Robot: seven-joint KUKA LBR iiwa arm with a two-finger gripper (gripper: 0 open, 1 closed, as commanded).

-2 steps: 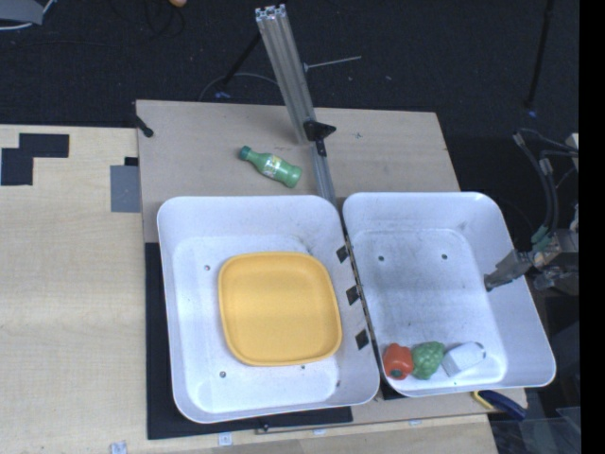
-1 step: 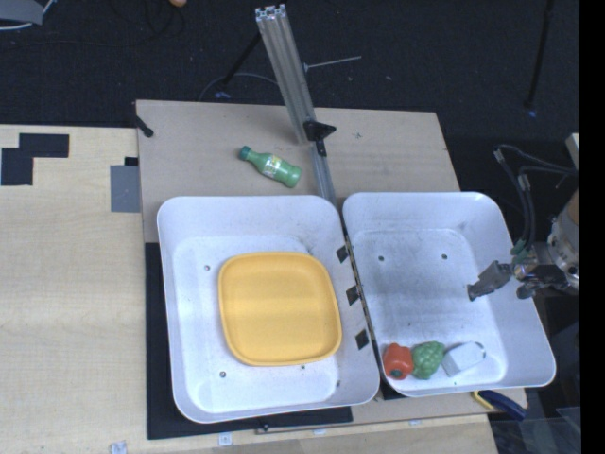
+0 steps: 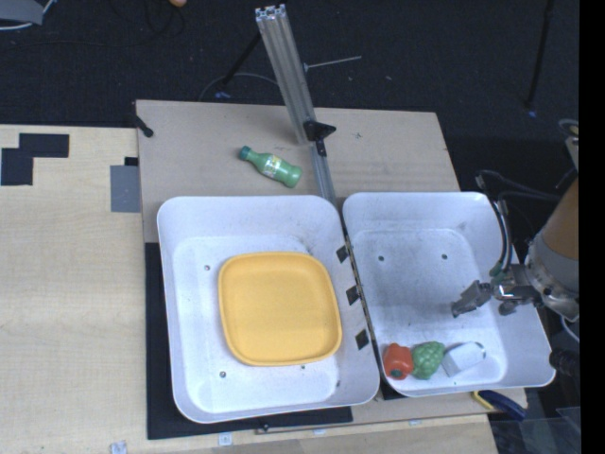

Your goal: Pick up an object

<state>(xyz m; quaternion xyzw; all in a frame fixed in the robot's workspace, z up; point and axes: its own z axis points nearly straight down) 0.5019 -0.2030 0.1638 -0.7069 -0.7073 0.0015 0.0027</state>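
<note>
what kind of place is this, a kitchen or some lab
Most likely a robotics lab bench, not a kitchen: two shallow white bins sit side by side, a robot arm's pincer reaches in, and an aluminium rail stands behind.

A pale wooden bench (image 3: pixel 57 282) is spreading across the left, carrying dark rectangular patches. A tan board (image 3: pixel 378 149) is lying beneath the bins, and a green bottle (image 3: pixel 270 166) is resting on it. A slanted aluminium post (image 3: pixel 288 69) is rising behind. Black floor (image 3: pixel 425 36) with cables is surrounding everything.
</note>
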